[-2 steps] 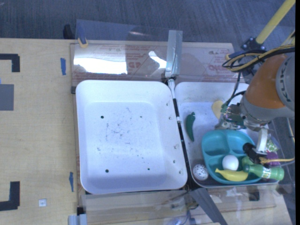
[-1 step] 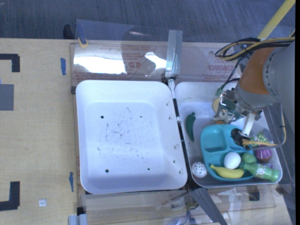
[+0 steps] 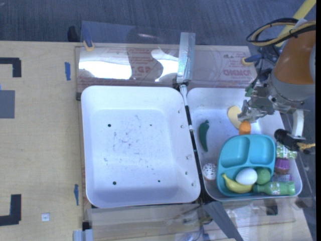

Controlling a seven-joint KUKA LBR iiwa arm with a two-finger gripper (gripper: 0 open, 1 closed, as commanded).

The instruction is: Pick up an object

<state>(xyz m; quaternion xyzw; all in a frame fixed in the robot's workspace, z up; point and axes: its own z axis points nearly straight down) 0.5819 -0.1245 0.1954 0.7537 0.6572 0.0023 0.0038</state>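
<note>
The end effector (image 3: 249, 112) hangs low over the right bin (image 3: 210, 104) at about 1 o'clock, just above an orange piece (image 3: 244, 128) and beside a pale yellow piece (image 3: 233, 115); whether it grips anything I cannot tell. At 5 o'clock a blue tray (image 3: 235, 154) carries a banana (image 3: 234, 184) and egg (image 3: 246, 176). A green pepper (image 3: 204, 134) lies at 9 o'clock.

A light wooden bench (image 3: 35, 134) is sitting on a blue-grey carpet floor (image 3: 150, 4). Light is shining off clear plastic (image 3: 125, 64).
</note>
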